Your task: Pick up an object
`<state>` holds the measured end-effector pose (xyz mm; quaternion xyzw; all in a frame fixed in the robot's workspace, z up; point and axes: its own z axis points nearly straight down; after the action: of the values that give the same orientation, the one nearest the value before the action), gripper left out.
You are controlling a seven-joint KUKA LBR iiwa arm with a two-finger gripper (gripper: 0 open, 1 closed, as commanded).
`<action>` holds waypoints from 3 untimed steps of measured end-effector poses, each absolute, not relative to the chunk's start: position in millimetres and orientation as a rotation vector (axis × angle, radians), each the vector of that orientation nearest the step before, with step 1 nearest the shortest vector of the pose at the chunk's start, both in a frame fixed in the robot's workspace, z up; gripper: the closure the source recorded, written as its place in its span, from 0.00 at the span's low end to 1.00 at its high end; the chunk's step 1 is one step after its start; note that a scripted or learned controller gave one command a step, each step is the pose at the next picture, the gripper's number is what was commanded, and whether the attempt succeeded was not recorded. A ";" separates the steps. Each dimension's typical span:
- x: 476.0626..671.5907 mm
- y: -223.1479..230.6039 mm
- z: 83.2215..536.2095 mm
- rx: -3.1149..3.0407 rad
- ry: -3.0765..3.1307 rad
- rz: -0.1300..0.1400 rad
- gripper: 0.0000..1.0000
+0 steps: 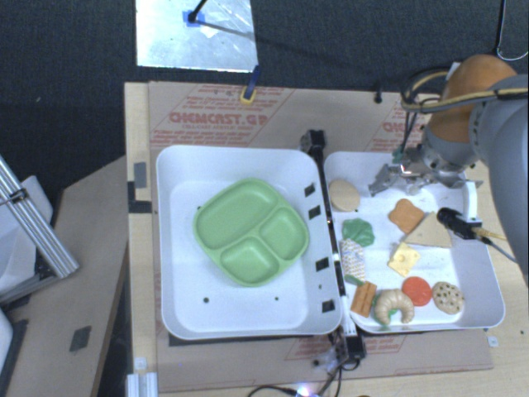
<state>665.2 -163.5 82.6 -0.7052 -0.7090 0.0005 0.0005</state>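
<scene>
Two shallow white bins sit side by side on a counter [207,110]. The left bin [178,304] holds a green divided plate [250,231]. The right bin [483,300] holds a scatter of toy food: a round tan bun [345,195], a slice of toast [406,216], a pale wedge [430,233], a green leafy piece [359,231], a yellow cheese square [404,260], a red tomato slice [417,291], a cookie [447,297], a croissant [393,305] and an orange piece [363,298]. The grey arm [500,131] reaches in from the right, and its hand [402,174] hangs over the far end of the right bin, near the bun and the toast. I cannot tell how the hand is set, and nothing shows in its grip. Every piece lies in the bin, so the pick looks not yet done; choosing, grasping and lifting one piece seem left.
</scene>
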 end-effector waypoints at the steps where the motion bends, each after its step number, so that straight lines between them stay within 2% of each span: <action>1: 667.5 -164.0 97.1 -2.217 -2.235 -0.004 1.00; 2: 675.2 -163.6 143.4 -2.220 -2.233 -0.007 1.00; 3: 670.0 -161.1 191.8 -2.219 -2.233 -0.007 1.00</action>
<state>670.0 -161.1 191.8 -0.7050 -0.7092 -0.0023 -0.0033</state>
